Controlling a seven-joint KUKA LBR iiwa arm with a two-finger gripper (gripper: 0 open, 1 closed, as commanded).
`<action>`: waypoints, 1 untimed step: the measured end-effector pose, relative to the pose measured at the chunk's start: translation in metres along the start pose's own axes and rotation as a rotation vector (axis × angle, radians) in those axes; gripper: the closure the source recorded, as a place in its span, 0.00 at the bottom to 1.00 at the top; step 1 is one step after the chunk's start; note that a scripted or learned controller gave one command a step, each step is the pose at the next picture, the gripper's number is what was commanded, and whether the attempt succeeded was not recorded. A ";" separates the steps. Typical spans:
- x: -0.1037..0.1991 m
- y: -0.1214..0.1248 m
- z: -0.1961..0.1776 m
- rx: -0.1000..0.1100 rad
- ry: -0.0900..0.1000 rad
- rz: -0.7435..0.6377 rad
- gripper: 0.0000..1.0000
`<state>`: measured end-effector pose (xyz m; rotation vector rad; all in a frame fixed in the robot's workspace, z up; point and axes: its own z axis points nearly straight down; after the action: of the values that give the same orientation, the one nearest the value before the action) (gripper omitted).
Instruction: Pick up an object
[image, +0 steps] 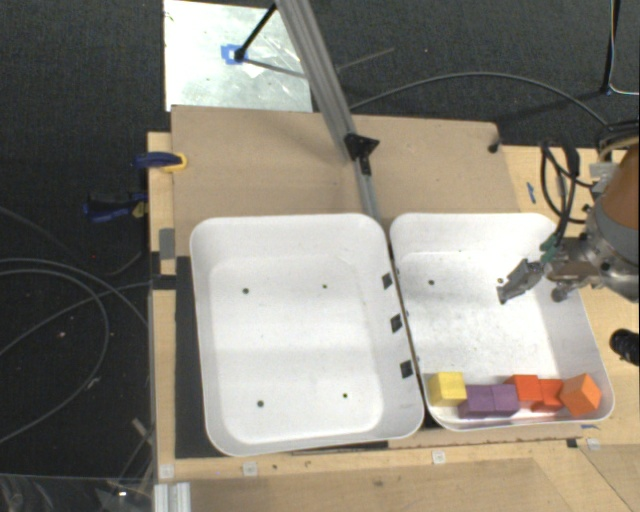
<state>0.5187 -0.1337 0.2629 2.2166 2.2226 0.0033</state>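
Along right bin's near wall, yellow, purple, orange blocks, gripper above

A blue clamp with a yellow tip grips the bench's far left edge. A grey pole slants over the far edge. Black cables lie on the dark floor left of it.

One fixed camera looks down at a slant from above the bench, far enough back to take in both bins and, it seems, dark floor around.
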 end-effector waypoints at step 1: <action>0.018 -0.034 -0.015 0.001 0.002 -0.002 0.00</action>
<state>0.4843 -0.1160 0.2777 2.2152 2.2263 0.0041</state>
